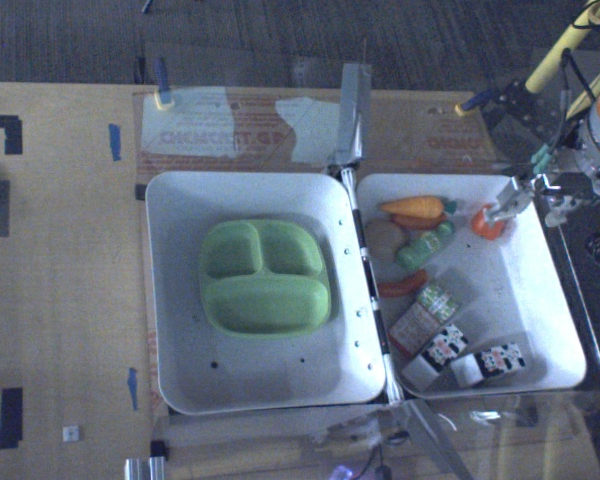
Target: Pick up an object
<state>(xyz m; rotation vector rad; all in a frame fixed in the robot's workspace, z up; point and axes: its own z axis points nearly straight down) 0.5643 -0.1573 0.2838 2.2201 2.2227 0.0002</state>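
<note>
I am watching the gripper (502,208) hanging over the far right part of the right bin (565,308). Its fingers are squeezing a small orange toy (487,225). A toy carrot (416,207) is lying just to the left. Two cow-print cartons (475,354) are sitting near the front. A green plate (264,275) is resting in the left bin (170,298).

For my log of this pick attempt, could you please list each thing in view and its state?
green divided plate: flat in the left bin, nothing on it
carrot: lying on its side in the right bin
green bottle: lying down
red sausage: lying flat
two cow-print cartons: lying on their sides
gripper: low at a small orange object, grasp unclear
</note>
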